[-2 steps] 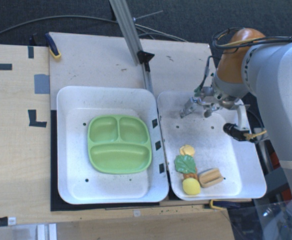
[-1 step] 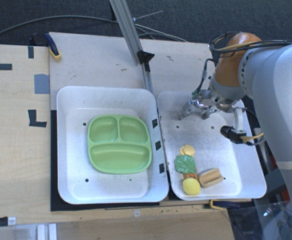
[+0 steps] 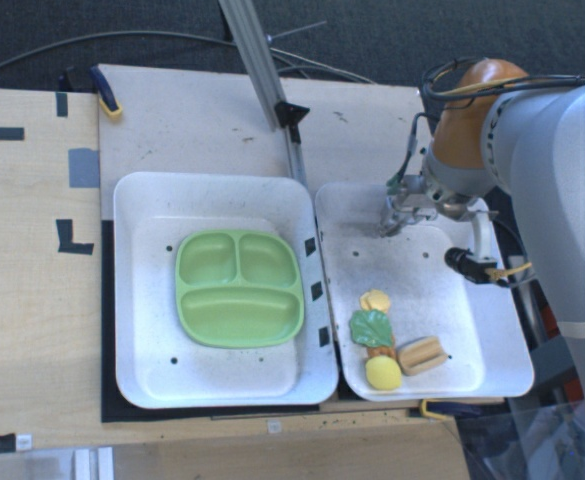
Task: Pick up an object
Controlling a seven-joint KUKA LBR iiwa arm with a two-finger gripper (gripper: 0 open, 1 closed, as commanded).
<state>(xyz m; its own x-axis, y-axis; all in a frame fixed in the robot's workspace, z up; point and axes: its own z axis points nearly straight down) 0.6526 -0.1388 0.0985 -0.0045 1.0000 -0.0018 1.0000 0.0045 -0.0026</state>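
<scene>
Dark grey carpet floor [image 3: 372, 8] along the top, black cables [image 3: 92, 43] curving over it. Pale wood bench [image 3: 32, 298] on the left with grey and black tape marks [image 3: 70, 236]. White board [image 3: 192, 118] laid on the bench, blue-yellow clamp [image 3: 106, 92] at its top left corner. Slanted metal pole [image 3: 252, 43] comes down from the top to a black bracket [image 3: 290, 114]. Black mat [image 3: 108, 318] edge shows at lower left. Even, flat light.

Two white bins [image 3: 132, 268], lightly speckled with dark flecks, sit on a pale wood bench [image 3: 22, 298] marked with grey tape patches. The divided plate [image 3: 239, 288] is light green. Right bin: a yellow ball [image 3: 383, 372], a green leafy toy [image 3: 371, 327], a tan block [image 3: 421, 354]. The arm [image 3: 532, 138] is grey with an orange band.
</scene>
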